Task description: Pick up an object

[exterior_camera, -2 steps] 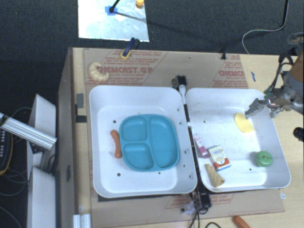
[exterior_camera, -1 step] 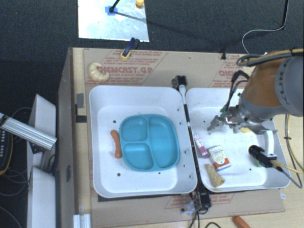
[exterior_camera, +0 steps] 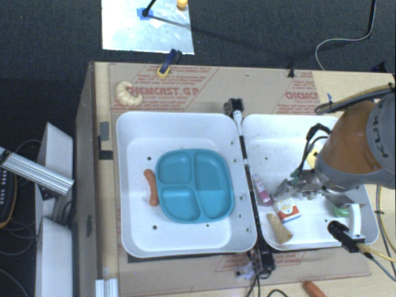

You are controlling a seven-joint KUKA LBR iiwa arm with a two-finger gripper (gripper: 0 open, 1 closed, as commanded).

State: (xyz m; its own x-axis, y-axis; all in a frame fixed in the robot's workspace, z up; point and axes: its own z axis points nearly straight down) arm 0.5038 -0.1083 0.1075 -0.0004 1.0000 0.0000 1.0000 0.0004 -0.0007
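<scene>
Nearest us, an orange-red stick lies on the bench front, outside the bins. Moving back into the right-hand bin: a tan cone sits by the front wall, w/ a red-and-white box just beside it on the far side. And there's the claw, hanging right over that box, arm coming in from the right. Released or clenched? Can't tell from here, and can't tell if it touches the box either. A pink tube lies just beside the claw, close to the black divider btwn the bins. So the pickable stuff is clustered in the right bin's front-left corner. Over in the left-hand bin: a blue divided plate sits mid-bin, w/ an orange sausage just beside its left rim. Farther back, on the cardboard, a pale curled thing, then a yellow-and-blue clip at the far edge. Farthest off, a silver sheet on the floor w/ a yellow ball.
</scene>
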